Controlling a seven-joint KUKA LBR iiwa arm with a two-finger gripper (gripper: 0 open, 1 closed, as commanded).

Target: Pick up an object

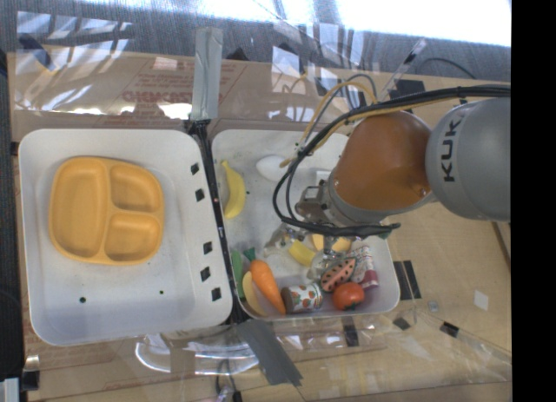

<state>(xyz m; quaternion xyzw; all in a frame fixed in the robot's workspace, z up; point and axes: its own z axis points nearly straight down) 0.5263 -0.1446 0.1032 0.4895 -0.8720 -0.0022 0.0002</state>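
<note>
The right bin holds a yellow banana by its left wall. Along its near edge lie an orange carrot, a small painted cup, a red tomato and a spotted red piece. A yellow piece lies just below the wrist. The arm's orange band and grey wrist hang low over the right half of this bin. My gripper points down among the toys, its tips hidden in the clutter.
The left bin carries a yellow divided plate in its upper left part. A dark taped divider separates the two bins. Black cables loop from the wrist over the right bin's far edge. A white object lies near that far edge.
</note>
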